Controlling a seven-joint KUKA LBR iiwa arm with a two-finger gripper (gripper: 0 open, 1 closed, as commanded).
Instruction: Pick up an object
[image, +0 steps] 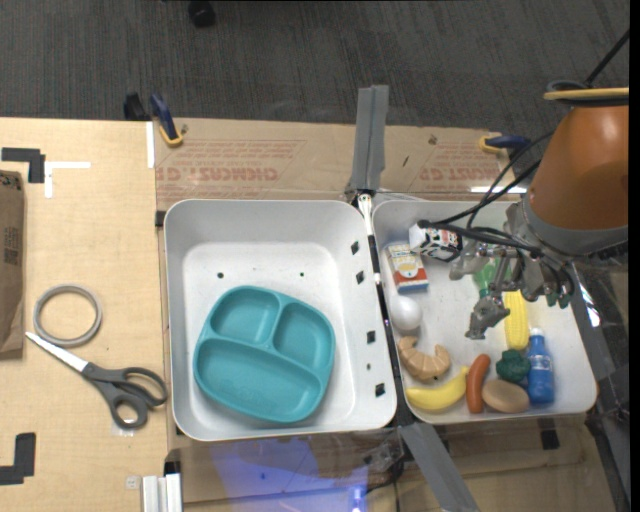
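A divided plate (264, 351) lies in the left bin (185, 260); scissors (105, 380) and tape roll (67, 313) lie left of it

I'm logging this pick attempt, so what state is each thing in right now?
Gripper: down in the right bin, above its toys.
Corn: lying beside the gripper.
Banana: lying loose.
Blue bottle: lying on its side.
Teal plate: flat in the left bin.
Scissors: closed.

arm (590, 160) cut off at right edge, brown bag (10, 262) cropped left
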